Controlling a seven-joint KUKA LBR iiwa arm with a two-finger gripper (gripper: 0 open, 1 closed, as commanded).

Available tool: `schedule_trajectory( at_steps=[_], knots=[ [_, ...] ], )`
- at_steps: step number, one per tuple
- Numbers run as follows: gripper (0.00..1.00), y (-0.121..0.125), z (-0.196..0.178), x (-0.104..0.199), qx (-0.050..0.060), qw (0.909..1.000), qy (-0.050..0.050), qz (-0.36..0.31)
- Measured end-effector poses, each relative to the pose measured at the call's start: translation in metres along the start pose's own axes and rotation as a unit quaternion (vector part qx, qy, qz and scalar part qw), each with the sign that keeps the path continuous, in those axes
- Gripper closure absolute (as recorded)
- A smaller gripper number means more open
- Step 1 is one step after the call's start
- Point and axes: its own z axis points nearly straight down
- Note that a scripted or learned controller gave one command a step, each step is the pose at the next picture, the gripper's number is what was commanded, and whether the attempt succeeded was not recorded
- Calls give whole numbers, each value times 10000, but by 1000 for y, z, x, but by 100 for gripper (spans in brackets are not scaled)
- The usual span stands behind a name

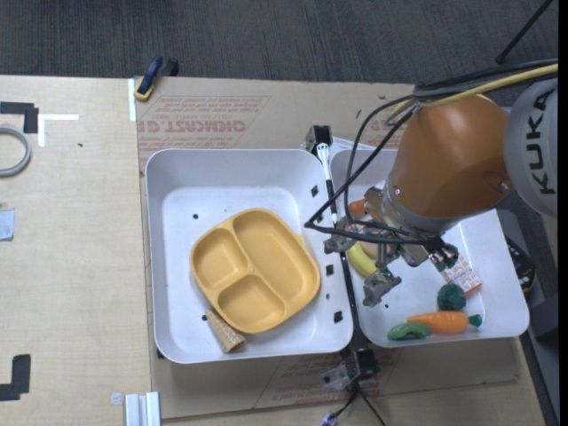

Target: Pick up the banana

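Taking the yellow plate (pixel 256 271) as my landmark and working from the near edge outward: at its near rim lies a small wafer cone (pixel 225 334), in the same left bin (pixel 169 238). Right of the plate, across the divider, I see a carrot (pixel 440 322) and a green toy piece (pixel 406 331) near the front of the right bin (pixel 497 327). Farther back, just right of the plate, is the banana (pixel 361 258), partly hidden under the arm (pixel 448 162). The gripper (pixel 383 284) hangs close beside it; I cannot tell how far apart it stands, nor whether it has hold of anything.

I judge the banana light, smooth and probably hard plastic, so apt to slip; I would take it across the middle of its curve, not at a tapering end.

Readable writing: "KUKA" on the arm, right of the plate. Beyond the plate, the cardboard (pixel 204 118) on the desk (pixel 71 238) carries red print, mirrored and not legible to me. A small packet (pixel 463 275) has print too small to read.
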Motion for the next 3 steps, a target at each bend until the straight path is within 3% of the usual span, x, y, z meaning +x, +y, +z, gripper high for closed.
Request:
schedule_trajectory(
  at_steps=[1, 2, 3],
  knots=[
    [0, -33, 0, -12, 0, 9816, -4, -1909],
    [0, -29, 0, 27, -3, 9506, 4, -3103],
    [0, -8, 0, 16, -7, 9891, 9, -1473]
  ],
)
